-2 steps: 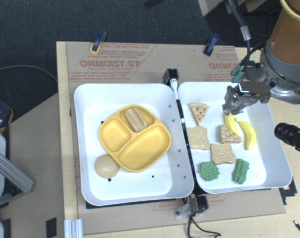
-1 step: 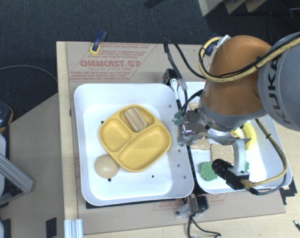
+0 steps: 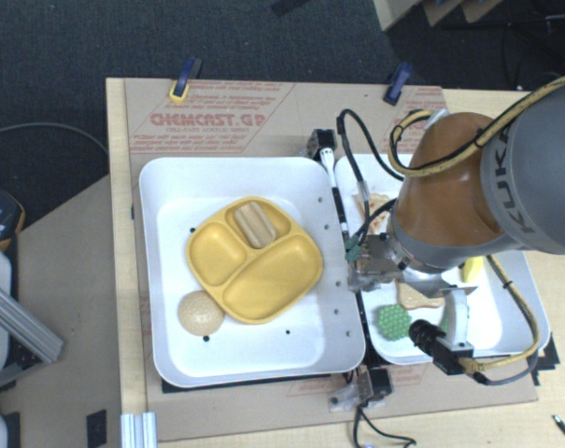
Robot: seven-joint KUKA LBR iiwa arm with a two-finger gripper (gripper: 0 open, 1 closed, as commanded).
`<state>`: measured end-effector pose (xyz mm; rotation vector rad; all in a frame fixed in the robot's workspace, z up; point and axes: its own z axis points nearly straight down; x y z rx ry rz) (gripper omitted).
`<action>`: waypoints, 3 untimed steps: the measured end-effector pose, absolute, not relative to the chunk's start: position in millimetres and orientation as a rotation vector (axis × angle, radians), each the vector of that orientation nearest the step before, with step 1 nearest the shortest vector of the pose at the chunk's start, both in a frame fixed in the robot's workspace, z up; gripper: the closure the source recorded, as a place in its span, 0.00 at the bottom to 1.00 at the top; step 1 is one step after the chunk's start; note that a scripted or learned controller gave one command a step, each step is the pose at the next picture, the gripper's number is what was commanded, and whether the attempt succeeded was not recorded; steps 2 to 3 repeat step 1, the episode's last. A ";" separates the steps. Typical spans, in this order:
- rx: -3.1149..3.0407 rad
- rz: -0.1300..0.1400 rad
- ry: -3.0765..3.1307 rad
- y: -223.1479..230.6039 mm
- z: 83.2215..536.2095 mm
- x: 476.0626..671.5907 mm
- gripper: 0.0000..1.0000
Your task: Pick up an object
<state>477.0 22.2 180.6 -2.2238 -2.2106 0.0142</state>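
Note:
The arm's orange-banded wrist (image 3: 445,189) hangs over the right bin (image 3: 520,329). Below it the gripper (image 3: 374,267) points down at that bin's left side, close to the wall between the two bins. A green knobbly piece (image 3: 392,321) lies just below the gripper, near the bin's front. A tan flat piece (image 3: 418,298) sits right of it, partly under the arm, and a sliver of something yellow (image 3: 469,271) shows beside the wrist. Nothing is visibly held. The arm hides most of the right bin's floor.
The left bin (image 3: 165,194) holds a yellow divided plate (image 3: 268,283) with a tan ridged bread-like piece (image 3: 255,223) in its upper compartment. A beige round piece (image 3: 201,314) lies at the plate's lower left. Black cables (image 3: 357,133) loop over the bins' shared wall.

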 end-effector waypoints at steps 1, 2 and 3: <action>-2.222 -0.026 -2.234 67.4 335.3 481.5 1.00; -2.222 -0.026 -2.234 67.4 335.3 481.5 1.00; -2.222 -0.026 -2.234 67.4 335.3 481.5 1.00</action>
